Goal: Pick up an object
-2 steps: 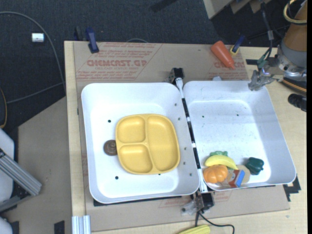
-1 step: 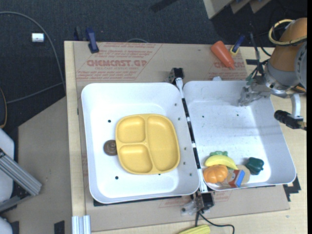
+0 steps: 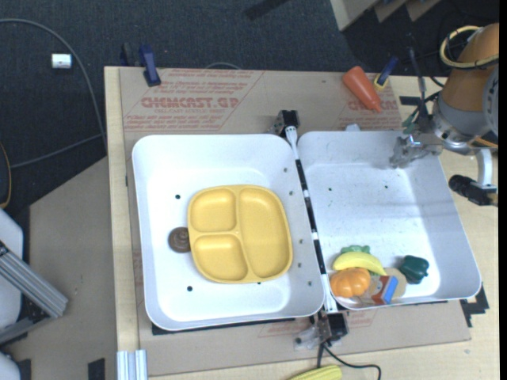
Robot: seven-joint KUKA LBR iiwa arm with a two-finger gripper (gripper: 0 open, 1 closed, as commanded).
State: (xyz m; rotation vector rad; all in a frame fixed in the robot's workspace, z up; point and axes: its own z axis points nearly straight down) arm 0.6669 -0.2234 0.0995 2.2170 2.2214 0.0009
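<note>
arm (image 3: 467,85) reaches in top right, gripper (image 3: 405,149) over right bin (image 3: 380,196) far edge (fingers too small to tell) | banana (image 3: 360,260) sits at near edge | yellow plate (image 3: 238,233) in left bin (image 3: 158,212), dark carpet (image 3: 55,117) around bench

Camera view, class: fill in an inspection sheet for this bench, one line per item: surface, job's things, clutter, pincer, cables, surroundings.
Surface: bench bears left bin and right bin.
Job's things: banana, orange fruit, green piece in the right bin's near corner; yellow tray and brown disc in the left bin.
Clutter: orange object, blue clip on the bench.
Pincer: pincer at the right bin's far edge, holding nothing seen.
Cables: white cable on floor.
Surroundings: dark carpet.
</note>
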